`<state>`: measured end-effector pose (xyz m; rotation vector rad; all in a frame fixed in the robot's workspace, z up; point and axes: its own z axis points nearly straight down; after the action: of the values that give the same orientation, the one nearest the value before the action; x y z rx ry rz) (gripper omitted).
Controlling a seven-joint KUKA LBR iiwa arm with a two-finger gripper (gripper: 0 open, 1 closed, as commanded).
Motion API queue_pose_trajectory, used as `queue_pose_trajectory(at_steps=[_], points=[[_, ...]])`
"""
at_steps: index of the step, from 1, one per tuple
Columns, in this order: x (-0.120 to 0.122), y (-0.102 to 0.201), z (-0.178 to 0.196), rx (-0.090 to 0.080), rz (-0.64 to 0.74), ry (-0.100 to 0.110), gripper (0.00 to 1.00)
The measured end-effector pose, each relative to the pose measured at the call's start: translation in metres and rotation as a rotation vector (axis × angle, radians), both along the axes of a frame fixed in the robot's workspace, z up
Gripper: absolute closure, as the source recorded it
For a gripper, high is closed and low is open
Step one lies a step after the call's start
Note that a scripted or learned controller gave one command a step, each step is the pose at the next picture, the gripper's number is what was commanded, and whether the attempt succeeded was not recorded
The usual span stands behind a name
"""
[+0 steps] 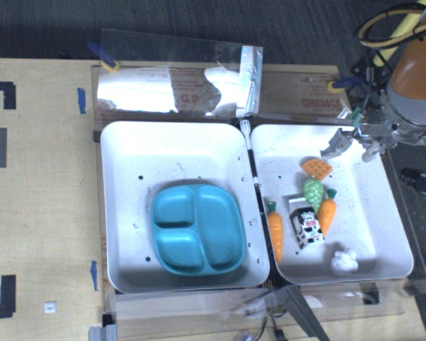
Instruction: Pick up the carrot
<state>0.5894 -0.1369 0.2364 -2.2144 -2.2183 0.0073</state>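
Two carrots lie in the right bin (390, 212). One carrot (327, 215) is short, with its green top pointing up, and rests against a green bumpy toy (313, 190). The other carrot (275, 236) is longer and lies along the bin's left wall with its green top toward the back. My gripper (353, 148) hangs over the bin's back right part, above and to the right of the short carrot. It is open, and nothing is between its fingers (335, 145).
An orange waffle-like piece (316, 167) lies just left of the gripper. A cow-patterned carton (306, 223) sits between the carrots, and a white crumpled lump (344, 261) lies near the front. The left bin (128, 155) holds a blue divided plate (197, 227).
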Motion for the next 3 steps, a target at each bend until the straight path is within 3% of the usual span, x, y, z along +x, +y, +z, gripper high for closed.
queue_pose_trajectory(at_steps=[1, 2, 3], points=[[-0.003, -0.007, -0.077, 0.0, -0.061, 0.005, 0.0], [-0.043, -0.014, -0.15, -0.002, -0.111, -0.011, 0.0], [-0.042, -0.014, -0.143, -0.002, -0.112, -0.01, 1.0]])
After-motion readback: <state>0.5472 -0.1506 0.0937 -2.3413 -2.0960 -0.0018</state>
